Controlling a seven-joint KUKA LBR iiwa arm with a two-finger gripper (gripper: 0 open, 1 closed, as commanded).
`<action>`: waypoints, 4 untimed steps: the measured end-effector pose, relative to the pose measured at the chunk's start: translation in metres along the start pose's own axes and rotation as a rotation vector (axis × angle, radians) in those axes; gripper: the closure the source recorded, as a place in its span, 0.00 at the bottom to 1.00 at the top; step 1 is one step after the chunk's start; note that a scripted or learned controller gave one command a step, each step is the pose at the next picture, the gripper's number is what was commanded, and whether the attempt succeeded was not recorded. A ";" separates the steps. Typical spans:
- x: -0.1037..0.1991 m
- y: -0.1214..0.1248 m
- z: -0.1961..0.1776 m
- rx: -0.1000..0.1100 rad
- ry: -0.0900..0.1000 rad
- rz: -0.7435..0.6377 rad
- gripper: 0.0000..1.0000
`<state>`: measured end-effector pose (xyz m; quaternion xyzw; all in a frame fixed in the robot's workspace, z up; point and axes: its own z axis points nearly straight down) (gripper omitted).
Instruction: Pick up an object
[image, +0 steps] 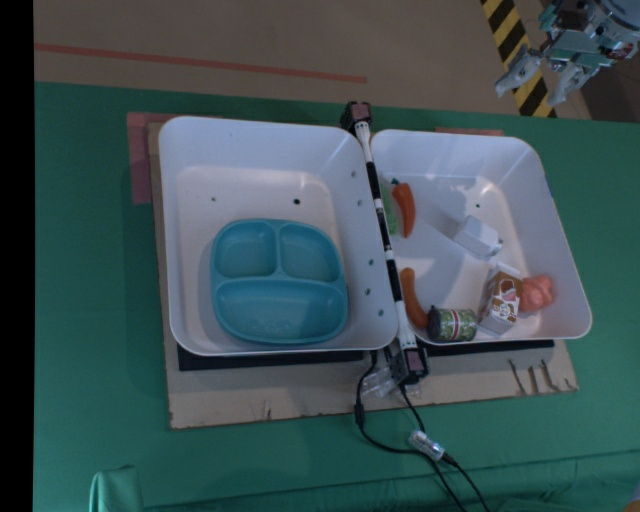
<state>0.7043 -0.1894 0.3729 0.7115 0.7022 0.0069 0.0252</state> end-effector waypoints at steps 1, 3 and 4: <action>-0.001 0.002 -0.021 -0.016 -0.007 0.003 1.00; -0.001 0.004 -0.042 -0.033 -0.015 0.007 1.00; -0.002 0.004 -0.041 -0.032 -0.015 0.007 0.00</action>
